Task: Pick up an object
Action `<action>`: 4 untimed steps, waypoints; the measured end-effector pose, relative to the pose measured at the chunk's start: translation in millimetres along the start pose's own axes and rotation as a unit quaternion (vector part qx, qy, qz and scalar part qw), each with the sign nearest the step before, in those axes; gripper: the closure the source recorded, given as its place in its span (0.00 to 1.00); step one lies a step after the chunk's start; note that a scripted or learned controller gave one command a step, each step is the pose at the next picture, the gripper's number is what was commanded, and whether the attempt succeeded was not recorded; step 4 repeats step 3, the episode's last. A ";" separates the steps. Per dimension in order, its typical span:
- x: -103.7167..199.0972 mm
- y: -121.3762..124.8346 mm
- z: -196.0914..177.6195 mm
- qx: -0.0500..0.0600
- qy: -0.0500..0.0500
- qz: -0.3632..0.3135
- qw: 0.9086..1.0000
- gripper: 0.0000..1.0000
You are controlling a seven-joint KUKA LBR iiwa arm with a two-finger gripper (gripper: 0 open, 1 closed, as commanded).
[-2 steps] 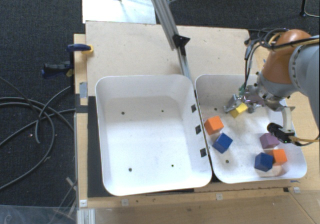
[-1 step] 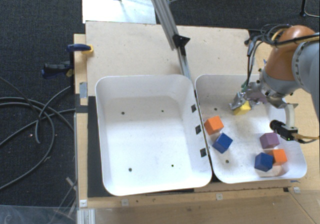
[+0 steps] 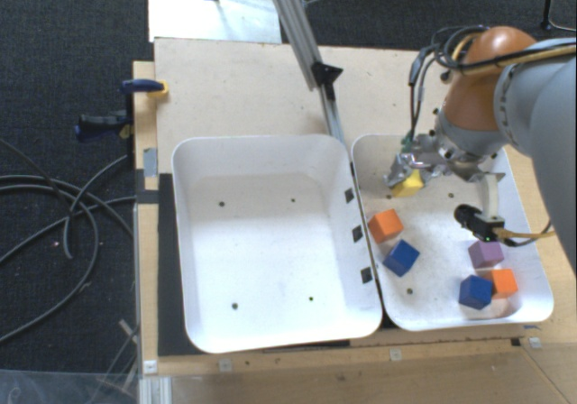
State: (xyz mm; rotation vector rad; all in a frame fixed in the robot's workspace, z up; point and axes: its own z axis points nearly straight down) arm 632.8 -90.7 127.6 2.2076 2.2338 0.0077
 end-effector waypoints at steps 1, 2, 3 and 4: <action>-18.7 -14.2 22.1 0.003 -0.002 0.005 1.000 1.00; 68.2 -13.5 -67.5 -0.002 0.000 -0.001 1.000 1.00; 166.9 -13.6 -62.2 0.001 0.001 -0.001 1.000 1.00; 166.9 -13.6 -62.2 0.001 0.001 -0.001 1.000 1.00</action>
